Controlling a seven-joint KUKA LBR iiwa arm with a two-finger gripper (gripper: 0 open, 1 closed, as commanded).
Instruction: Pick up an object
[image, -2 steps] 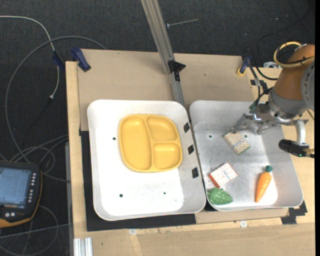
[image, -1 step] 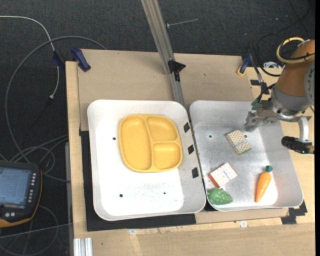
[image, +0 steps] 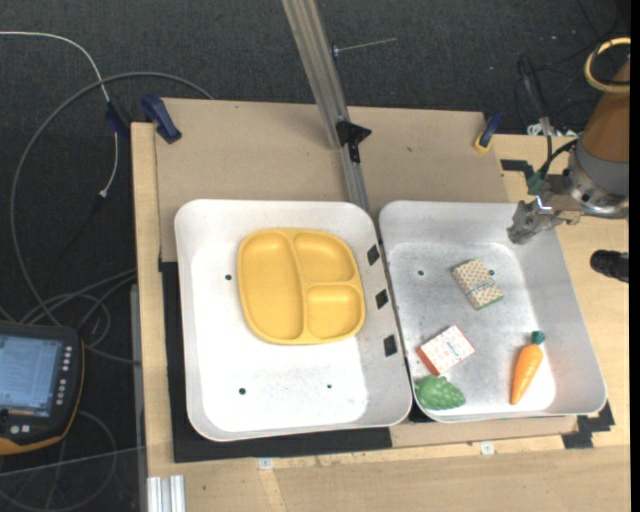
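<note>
The right bin holds several small objects. A patterned beige block lies near its middle, a red-and-white box sits lower down, a green leafy toy rests at the front edge, and an orange carrot lies at the front right. My gripper hangs over the bin's far right corner, above and to the right of the patterned block, with nothing seen in it.
The left bin carries a yellow divided plate. A metal post slants down to the gap between the bins. Blue clamps sit at the bench's back corners. A tablet lies off the bench at left.
</note>
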